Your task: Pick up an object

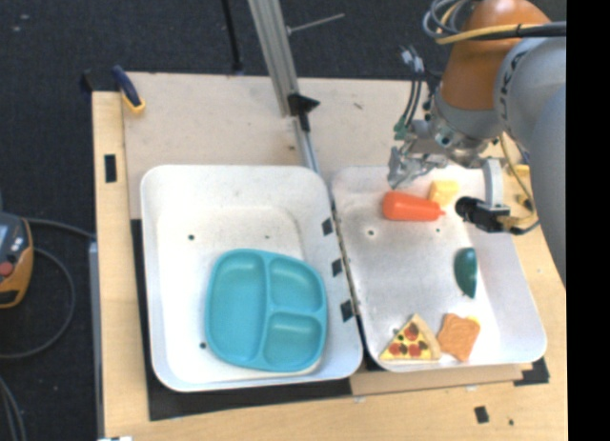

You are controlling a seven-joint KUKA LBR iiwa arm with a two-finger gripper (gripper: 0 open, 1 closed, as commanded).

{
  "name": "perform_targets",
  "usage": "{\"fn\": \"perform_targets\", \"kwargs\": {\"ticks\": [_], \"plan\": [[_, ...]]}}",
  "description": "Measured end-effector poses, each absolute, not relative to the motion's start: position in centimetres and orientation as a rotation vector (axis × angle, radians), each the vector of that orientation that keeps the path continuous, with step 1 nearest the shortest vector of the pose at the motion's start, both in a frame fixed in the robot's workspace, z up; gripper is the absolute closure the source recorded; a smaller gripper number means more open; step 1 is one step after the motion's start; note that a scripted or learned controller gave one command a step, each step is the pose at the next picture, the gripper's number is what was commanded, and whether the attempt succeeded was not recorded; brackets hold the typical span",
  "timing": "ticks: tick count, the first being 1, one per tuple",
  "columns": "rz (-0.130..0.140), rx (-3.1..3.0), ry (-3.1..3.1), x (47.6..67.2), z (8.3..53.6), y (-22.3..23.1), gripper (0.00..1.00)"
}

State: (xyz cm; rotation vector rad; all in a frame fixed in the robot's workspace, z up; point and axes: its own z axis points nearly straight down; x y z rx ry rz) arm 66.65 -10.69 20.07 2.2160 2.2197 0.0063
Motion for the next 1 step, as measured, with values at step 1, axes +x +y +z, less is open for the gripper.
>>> {"fn": "perform_targets", "kwargs": {"ticks": [1], "plan": [[0.004,2.217,2.221,66.74,23.75,-10.84,1.0]]}}
